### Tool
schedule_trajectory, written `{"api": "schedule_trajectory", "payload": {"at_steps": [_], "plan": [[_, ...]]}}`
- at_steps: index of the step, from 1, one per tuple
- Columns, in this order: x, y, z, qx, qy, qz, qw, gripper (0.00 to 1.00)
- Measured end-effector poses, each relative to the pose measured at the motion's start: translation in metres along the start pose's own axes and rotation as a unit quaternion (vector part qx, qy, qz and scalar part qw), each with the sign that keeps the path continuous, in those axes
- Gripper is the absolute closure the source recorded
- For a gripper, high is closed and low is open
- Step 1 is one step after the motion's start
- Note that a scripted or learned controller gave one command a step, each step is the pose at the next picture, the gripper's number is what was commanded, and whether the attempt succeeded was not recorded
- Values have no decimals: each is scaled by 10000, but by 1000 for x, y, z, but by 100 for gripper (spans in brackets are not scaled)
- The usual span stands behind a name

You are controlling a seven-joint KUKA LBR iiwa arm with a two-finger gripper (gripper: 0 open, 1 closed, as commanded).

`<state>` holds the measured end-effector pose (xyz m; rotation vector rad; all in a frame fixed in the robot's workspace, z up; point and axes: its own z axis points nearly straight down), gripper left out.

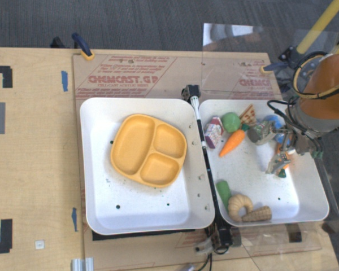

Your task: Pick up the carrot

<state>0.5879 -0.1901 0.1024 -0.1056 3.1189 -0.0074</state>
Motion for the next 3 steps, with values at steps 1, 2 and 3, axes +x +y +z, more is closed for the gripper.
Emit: {"api": "schedule_trajectory", "payload": {"at_steps": [1, 2, 3], "plan": [[5, -32, 14, -22, 38, -668, 9978, 0], [1, -32, -1, 9, -38, -667, 9978, 100], [65, -29, 11, -24, 32, -2012, 9795, 100]]}}
